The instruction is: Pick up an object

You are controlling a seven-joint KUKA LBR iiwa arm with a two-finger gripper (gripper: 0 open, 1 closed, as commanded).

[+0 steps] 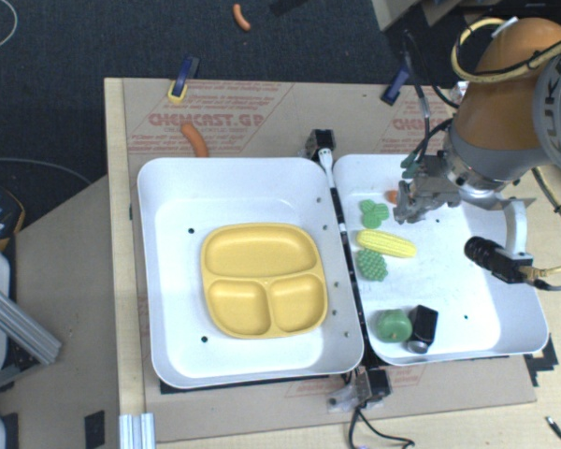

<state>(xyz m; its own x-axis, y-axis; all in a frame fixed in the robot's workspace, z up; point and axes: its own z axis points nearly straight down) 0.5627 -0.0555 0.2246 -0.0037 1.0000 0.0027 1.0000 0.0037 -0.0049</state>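
Gripper (409, 209) near right bin (449, 283) left edge, corn (386, 243) just beside

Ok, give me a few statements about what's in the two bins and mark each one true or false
1. The yellow divided tray lies in the left bin. True.
2. The corn cob lies in the left bin. False: it lies in the right bin.
3. The gripper hangs over the right bin. True.
4. The green apple sits on the yellow divided tray. False: it sits at the right bin's near edge, beside a black block.
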